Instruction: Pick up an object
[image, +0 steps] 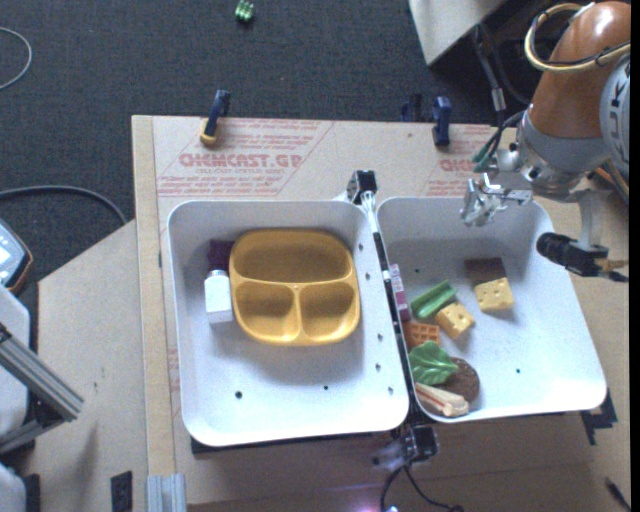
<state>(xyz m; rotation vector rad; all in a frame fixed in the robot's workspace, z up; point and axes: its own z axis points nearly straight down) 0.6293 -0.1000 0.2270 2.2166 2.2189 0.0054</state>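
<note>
From the fixed camera above, the counter (300, 150) bears two white bins side by side. The left bin (200, 400) holds one yellow divided tray (295, 285), with its long side running left to right, one small white bottle (218, 297) standing just beside the tray's left edge, and one dark purple item (220, 252) beyond the bottle, partly hidden by the tray.

The right bin (560, 370) holds the toy food. Two yellow cheese wedges lie near its middle: the larger wedge (494, 295) well right of the tray, the smaller wedge (456, 319) just left of it. One brown block (485, 268) lies just behind the larger wedge. One green pepper piece (433, 298) has its long axis slanting up to the right. One waffle square (421, 333) sits below it, then one green leaf (432, 362) resting on a dark brown round (464, 380), and one pale stick-shaped piece (442, 402) touching the bin's front rim.

The pincer (483, 207) hangs above the right bin's far edge, apart from every item, nothing between its fingers; how far open it stands cannot be told.
</note>
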